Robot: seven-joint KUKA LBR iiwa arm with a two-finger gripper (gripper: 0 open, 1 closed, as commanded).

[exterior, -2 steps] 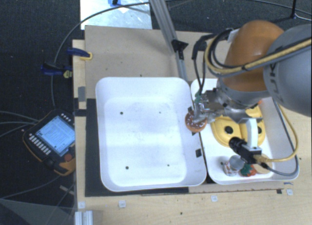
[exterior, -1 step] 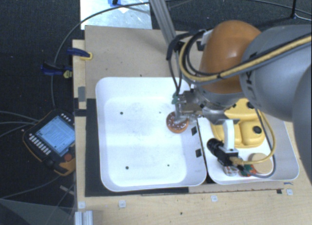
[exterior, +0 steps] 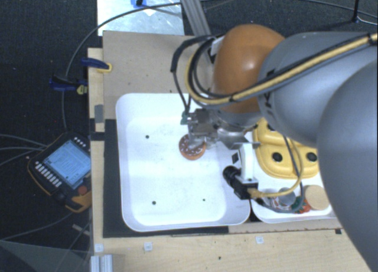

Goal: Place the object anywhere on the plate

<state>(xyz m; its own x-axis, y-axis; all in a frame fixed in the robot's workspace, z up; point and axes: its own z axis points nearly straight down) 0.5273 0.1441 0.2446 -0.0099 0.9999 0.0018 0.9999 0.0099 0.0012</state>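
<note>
A small round brown object [exterior: 193,148] lies in the left white bin [exterior: 147,170], near that bin's right side. My gripper [exterior: 196,135] hangs directly over it, its tip at the object's upper edge, and the grey wrist hides the contact. A yellow plate-like piece [exterior: 282,154] sits in the right bin [exterior: 277,216], partly covered by the arm.
The right bin also holds a round tan wooden piece [exterior: 315,197] and some small coloured items [exterior: 292,205] near its front edge. A black part [exterior: 236,183] of the arm hangs over the divide between the bins. A teach pendant [exterior: 62,167] lies left of the bench.
</note>
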